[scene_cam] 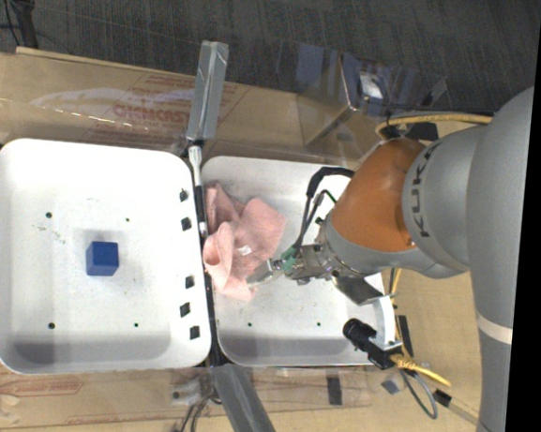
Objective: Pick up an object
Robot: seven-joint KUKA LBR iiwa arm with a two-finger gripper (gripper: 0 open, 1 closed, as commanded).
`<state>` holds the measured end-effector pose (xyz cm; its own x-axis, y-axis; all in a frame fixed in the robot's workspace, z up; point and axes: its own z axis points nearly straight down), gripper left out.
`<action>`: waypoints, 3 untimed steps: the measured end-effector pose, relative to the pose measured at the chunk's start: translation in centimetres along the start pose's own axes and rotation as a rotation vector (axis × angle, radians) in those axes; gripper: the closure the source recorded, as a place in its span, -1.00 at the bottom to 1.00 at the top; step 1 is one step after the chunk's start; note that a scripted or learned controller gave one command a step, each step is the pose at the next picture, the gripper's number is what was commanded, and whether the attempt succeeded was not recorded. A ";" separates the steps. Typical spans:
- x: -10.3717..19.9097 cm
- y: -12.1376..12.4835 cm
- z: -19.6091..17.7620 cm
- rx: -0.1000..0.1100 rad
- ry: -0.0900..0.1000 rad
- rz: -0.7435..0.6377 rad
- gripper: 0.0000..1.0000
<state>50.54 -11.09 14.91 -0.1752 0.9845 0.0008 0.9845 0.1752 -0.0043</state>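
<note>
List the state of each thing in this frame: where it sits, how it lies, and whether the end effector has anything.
Small blue cube: resting flat on the left white bin's floor, alone, untouched.
Crumpled pink cloth: bunched against the right white bin's left wall, lying on the floor.
End effector: low over the right bin, at the cloth's right edge; a grip cannot be confirmed.
Left white bin: upright, beside the right bin.
Right white bin: upright.

Bench [92, 101] w/ cardboard top: left bin [29, 180] & right bin [268, 349] side by side
</note>
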 end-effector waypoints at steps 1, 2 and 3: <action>6.2 -0.2 -4.2 -0.003 0.000 -0.064 -1.00; 0.7 1.0 -1.5 -0.001 -0.001 0.150 -1.00; 0.7 4.2 5.7 -0.001 0.002 -0.015 -1.00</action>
<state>54.51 -9.68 9.15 -0.1895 0.9819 0.0029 0.9819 0.1896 -0.0038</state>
